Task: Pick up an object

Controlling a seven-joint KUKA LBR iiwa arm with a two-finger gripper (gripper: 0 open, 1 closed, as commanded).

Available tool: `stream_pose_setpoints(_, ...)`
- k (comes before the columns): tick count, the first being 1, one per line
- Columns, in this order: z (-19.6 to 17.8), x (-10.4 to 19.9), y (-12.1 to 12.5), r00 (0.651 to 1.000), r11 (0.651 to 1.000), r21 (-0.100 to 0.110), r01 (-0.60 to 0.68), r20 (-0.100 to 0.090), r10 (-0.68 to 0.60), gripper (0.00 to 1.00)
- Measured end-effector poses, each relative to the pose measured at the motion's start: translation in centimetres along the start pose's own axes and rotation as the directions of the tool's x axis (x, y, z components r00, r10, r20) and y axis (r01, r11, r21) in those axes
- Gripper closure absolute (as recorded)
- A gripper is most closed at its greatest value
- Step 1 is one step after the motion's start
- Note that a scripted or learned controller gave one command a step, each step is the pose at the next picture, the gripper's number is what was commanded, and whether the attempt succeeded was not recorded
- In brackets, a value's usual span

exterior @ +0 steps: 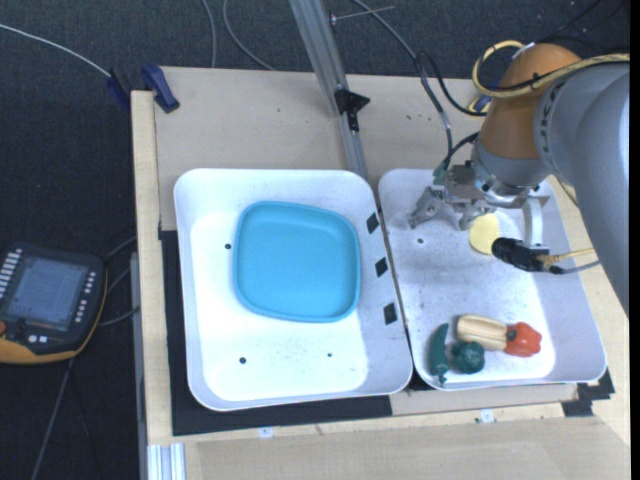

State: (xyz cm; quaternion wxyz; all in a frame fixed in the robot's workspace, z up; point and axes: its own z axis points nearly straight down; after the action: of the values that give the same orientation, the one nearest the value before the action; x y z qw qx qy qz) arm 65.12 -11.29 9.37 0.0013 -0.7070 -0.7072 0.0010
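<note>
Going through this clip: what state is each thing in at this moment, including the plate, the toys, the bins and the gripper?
blue plate: lying flat in the left bin.
yellow object: in the right bin, right next to the gripper.
tan and red toy: lying on its side near the right bin's front edge.
green toy: lying beside it.
gripper: low over the right bin's far end.

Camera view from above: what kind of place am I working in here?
Most likely a robotics lab test bench. A wooden bench bears two shallow white bins, loose cables trail over dark carpet, and a handheld control pendant with a screen lies on the floor.
</note>
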Motion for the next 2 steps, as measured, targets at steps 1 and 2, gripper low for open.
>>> stream_pose_setpoints(1, -1.3, 0.0, 0.1, 1.0, 1.0, -0.005, 0.0, 0.001, 0.0, 1.0)
stream_pose_setpoints(2, -7.6, 0.5, 0.2, 1.0, 1.0, -0.009, 0.0, 0.001, 0.0, 1.0)
